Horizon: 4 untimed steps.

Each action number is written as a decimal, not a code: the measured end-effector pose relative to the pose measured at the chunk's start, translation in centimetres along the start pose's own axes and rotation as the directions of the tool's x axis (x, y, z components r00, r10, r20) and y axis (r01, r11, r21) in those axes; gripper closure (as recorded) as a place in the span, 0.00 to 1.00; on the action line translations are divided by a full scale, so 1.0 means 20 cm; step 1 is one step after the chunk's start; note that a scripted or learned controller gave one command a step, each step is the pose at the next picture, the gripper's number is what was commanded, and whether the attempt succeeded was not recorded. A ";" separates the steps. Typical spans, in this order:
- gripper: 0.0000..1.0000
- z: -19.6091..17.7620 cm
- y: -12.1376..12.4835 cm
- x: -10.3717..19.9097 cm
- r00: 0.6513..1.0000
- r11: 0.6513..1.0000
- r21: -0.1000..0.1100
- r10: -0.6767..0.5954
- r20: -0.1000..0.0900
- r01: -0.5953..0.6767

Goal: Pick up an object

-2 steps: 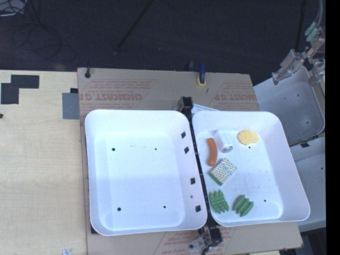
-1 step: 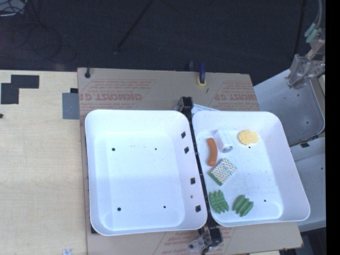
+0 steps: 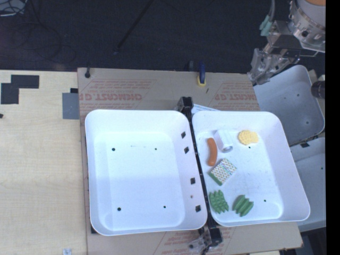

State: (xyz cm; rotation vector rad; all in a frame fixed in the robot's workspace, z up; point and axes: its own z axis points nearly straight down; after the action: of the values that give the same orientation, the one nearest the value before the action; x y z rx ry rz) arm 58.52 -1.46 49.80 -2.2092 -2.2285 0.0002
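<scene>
The right bin [image 3: 289, 166] holds several small objects: an orange sausage [image 3: 212, 151], a white cylinder [image 3: 225, 140], a yellow round biscuit [image 3: 248, 137], a patterned green-edged block [image 3: 223, 171] and two green bean clusters [image 3: 218, 201] [image 3: 243, 205]. My gripper [image 3: 264, 70] hangs high at the upper right, beyond the far right corner of that bin and well apart from every object. Nothing shows between its fingers.
The left bin [image 3: 106, 142] lies beside the right one, with a black clip strip [image 3: 194, 163] along their shared edge. Both rest on a cardboard sheet [image 3: 138, 89] over a pale wooden bench [image 3: 37, 169]. A grey plate [image 3: 292, 105] sits under the arm at right.
</scene>
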 end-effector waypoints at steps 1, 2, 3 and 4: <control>1.00 -0.21 0.02 0.37 1.000 1.000 -0.004 0.000 0.000 0.000; 1.00 -0.24 0.02 0.36 1.000 1.000 0.004 0.003 0.003 -0.003; 1.00 -0.29 0.03 0.36 1.000 1.000 0.007 -0.002 0.003 0.002; 1.00 -0.34 0.03 0.36 1.000 1.000 0.011 -0.006 0.003 0.006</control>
State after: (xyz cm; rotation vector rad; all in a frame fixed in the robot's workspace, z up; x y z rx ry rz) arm 59.02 5.82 56.52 -2.1991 -2.2313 0.0158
